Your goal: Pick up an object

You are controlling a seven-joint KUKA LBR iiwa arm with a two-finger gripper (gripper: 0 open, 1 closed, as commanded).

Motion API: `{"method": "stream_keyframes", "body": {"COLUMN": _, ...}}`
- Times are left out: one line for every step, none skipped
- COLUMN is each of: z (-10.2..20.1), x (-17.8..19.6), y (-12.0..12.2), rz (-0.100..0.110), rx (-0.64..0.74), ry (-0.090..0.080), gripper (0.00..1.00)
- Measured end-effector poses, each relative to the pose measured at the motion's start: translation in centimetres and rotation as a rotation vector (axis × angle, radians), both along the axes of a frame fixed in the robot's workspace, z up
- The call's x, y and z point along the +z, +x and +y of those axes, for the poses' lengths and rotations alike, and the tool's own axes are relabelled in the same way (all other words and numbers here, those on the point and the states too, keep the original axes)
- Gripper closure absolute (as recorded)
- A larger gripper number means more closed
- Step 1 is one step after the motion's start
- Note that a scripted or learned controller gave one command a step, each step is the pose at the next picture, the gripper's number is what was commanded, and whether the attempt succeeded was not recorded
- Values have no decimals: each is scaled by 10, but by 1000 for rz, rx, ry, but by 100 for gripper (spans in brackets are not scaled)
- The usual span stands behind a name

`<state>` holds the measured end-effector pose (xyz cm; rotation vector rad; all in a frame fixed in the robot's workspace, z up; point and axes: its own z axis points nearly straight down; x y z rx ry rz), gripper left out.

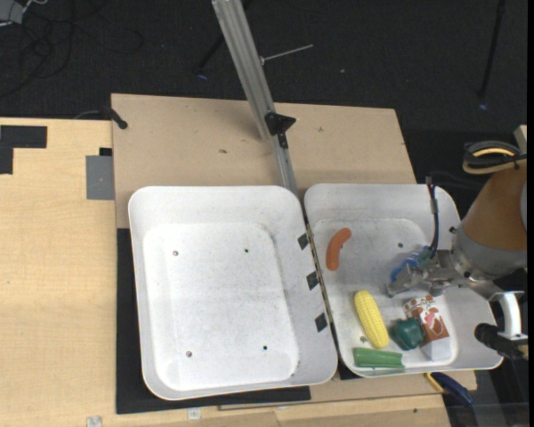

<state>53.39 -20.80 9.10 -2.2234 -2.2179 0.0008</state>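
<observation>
The right bin (374, 205) holds an orange sausage-shaped toy (337, 247), a yellow corn cob (370, 318), a dark green lump (408, 334), a flat green piece (377, 358) and a red-and-white packet (427, 318). My gripper (409, 274) is low inside this bin, at its right side, just above the packet and to the right of the sausage toy. Something blue (413, 262) shows at the gripper, but I cannot make out whether it is a part of the gripper or a held thing.
The left bin (215, 290) lies beside the right one, joined by black clips. A slanted metal rail (249, 69) rises behind the bins. The arm's orange band (497, 212) hangs over the right bin's right rim.
</observation>
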Motion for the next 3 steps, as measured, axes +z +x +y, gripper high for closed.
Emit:
{"method": "stream_keyframes", "body": {"z": -1, "x": 11, "y": 0, "rz": 0, "rx": -5, "ry": 1, "gripper": 100}}
{"method": "stream_keyframes", "body": {"z": 2, "x": 72, "y": 6, "rz": -4, "rx": 4, "ry": -1, "gripper": 100}}
{"method": "stream_keyframes", "body": {"z": -7, "x": 122, "y": -1, "rz": -3, "rx": 1, "ry": -2, "gripper": 100}}
